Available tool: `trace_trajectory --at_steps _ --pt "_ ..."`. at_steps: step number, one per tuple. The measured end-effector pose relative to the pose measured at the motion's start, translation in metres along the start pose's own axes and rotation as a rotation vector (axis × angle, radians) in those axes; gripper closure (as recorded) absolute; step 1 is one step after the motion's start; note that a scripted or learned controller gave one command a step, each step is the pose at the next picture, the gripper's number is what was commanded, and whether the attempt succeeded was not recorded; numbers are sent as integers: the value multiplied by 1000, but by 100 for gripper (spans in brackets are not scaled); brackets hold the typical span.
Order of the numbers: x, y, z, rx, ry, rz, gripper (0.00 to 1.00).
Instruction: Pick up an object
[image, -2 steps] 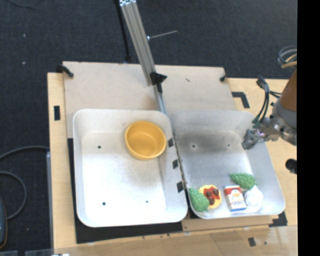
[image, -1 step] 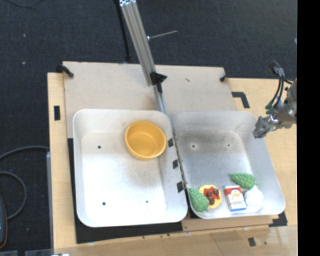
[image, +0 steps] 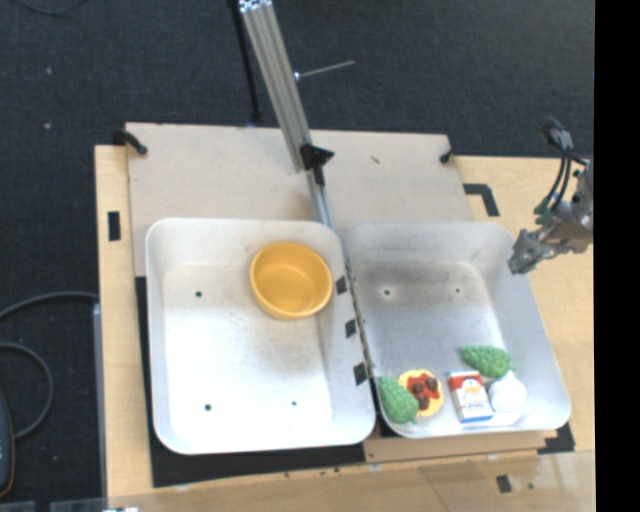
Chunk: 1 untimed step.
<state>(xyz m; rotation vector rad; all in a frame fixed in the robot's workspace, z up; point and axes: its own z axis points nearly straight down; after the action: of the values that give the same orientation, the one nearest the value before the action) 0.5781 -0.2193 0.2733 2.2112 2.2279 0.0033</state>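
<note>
- The gripper (image: 527, 252) sits at the right rim of the right bin (image: 430, 300), near its far corner; whether its fingers are open or closed cannot be told at this size, and nothing shows between them.
- The arm (image: 568, 205) enters from the right edge, so the tool is high and well apart from anything worth picking.
- In the right bin, the candidates crowd the near edge: a green leafy piece (image: 486, 358), a white round item (image: 508, 394), a small red-and-white box (image: 469, 396), a yellow-and-red toy (image: 421, 390) and a second green piece (image: 398, 400) at the near left corner.
- These things touch or lie just beside one another, so a good pick likely means choosing one at the cluster's fringe, such as the upper green piece.
- Coming straight down with the jaws clear of the bin wall should reduce the risk of nudging neighbours.
- The yellow bowl (image: 290, 279) stands alone in the left bin (image: 200, 330); it is unobstructed but wide, so its rim looks the likelier place to grip.
</note>
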Motion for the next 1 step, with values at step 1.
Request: trace_trajectory --at_steps 1 --pt "42 2 9 2 -1 2 100"
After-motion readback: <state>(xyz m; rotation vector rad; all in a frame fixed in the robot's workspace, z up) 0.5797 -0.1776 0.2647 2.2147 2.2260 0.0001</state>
